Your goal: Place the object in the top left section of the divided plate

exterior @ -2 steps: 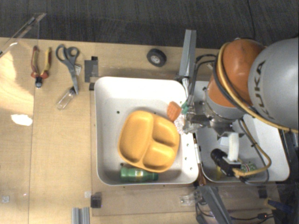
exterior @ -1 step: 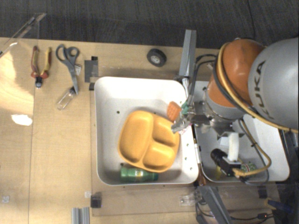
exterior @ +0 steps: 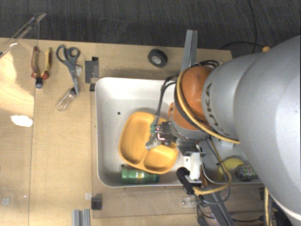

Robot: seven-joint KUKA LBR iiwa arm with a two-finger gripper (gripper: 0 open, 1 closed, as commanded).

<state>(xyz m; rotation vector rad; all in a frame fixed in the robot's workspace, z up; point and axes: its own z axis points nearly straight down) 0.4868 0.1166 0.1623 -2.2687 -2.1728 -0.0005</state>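
Big grey arm with orange wrist band (exterior: 244, 107) looming nearest, hanging over yellow divided plastic plate (exterior: 141, 142) in shallow white bin (exterior: 106, 126). Pincer (exterior: 157, 138) sitting at plate's divider; grip state cannot tell. Green cylindrical can (exterior: 138, 175) lying just below plate, apparently awaiting pickup.
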